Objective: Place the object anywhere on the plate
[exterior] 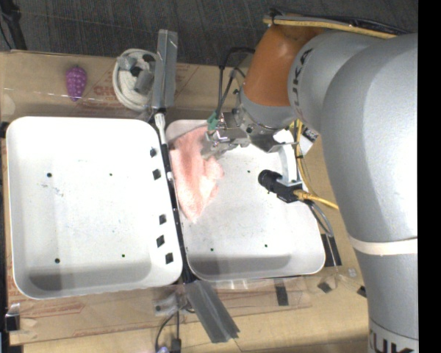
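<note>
- Two shallow white bins sit side by side across the middle of the frame, meeting along a dark hinge-like seam that runs down the centre.
- The left bin (pixel 81 197) takes up the left half; its floor shows bare white with a few small dark dots and faint scuffs.
- The right bin (pixel 257 234) lies centre-right, and holds a crumpled pink cloth (pixel 193 175) in its upper left corner, pressed against the wall next to the seam.
- The cloth spreads from the bin's top edge down toward the middle of that wall, narrowing to a point at its lower end.
- The gripper (pixel 214 140) sits at the cloth's upper right edge, touching or just over the fabric; whether its fingers are apart or closed cannot be told from this angle.
- The grey arm (pixel 367 145) fills the right side of the frame, its orange band (pixel 275 65) near top centre above the wrist.
- On the bench beyond the bins, upper left, lies a small purple grape-like bunch (pixel 76 81).
- Just right of it rests a white coil of cord (pixel 134 78) beside an upright grey bracket.
</note>
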Robot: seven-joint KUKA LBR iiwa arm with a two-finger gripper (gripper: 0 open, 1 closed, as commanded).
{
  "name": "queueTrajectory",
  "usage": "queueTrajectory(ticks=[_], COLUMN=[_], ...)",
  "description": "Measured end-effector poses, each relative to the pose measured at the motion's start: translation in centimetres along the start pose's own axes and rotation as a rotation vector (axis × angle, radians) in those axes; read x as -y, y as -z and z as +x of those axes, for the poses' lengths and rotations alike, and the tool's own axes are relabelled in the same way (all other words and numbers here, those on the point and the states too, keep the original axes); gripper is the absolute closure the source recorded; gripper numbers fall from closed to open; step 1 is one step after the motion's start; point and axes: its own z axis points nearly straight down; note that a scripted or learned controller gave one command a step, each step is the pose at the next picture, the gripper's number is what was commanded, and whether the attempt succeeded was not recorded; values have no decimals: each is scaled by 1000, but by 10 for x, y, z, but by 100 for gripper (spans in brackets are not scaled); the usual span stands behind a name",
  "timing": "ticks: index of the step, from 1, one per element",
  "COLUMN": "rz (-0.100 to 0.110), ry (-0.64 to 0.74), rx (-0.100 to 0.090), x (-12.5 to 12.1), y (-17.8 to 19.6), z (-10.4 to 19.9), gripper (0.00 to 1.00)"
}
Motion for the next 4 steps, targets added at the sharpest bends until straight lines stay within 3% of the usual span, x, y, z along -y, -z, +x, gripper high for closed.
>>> queueTrajectory(ticks=[1,4], rz=[-2,-5], ry=[8,1219], rx=[1,7], x=[0,-31], y=[40,25], z=[1,141], gripper=[100,100])
